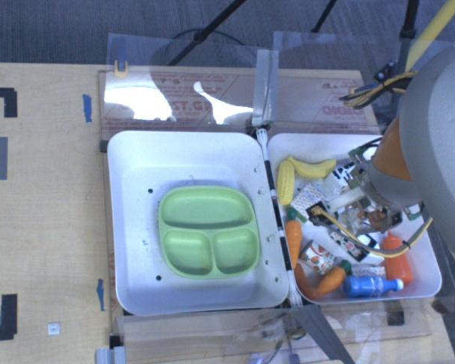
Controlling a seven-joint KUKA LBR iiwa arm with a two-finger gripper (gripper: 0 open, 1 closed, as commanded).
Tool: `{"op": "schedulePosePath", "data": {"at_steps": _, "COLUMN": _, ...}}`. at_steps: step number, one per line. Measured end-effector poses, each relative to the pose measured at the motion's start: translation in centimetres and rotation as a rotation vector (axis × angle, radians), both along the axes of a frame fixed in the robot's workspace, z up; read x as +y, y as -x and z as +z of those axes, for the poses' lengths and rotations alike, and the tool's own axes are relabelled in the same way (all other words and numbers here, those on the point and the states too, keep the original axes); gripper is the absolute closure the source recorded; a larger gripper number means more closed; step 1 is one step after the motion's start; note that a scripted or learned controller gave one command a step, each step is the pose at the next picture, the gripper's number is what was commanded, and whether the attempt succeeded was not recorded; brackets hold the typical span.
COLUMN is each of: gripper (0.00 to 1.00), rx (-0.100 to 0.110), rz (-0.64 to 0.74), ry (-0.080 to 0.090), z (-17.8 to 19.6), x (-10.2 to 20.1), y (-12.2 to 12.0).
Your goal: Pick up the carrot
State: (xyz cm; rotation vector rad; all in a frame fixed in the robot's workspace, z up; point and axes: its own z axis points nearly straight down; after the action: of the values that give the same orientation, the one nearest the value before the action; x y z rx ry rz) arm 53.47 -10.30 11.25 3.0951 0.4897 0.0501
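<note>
An orange carrot [293, 241] lies upright along the left wall of the right bin [432, 279], its green top toward the corn. A second carrot-like orange piece [327, 281] lies near the bin's front, next to a blue bottle [368, 285]. The grey arm with its orange band [394, 154] reaches over the right bin. My gripper [347, 220] hangs low over the cluttered middle of that bin, to the right of the upright carrot. No carrot shows at the gripper.
The right bin also holds a banana [312, 167], a corn cob [286, 182], an orange-red item [396, 260] and small packets. A green divided plate [207, 230] sits in the left bin [136, 173]. A clear divider [262, 89] stands behind the bins.
</note>
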Motion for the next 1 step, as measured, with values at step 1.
{"op": "schedulePosePath", "data": {"at_steps": 1, "gripper": 1.0, "rx": -0.004, "rz": 0.233, "ry": 0.005, "z": -0.04, "x": -1.46, "y": -0.89}}
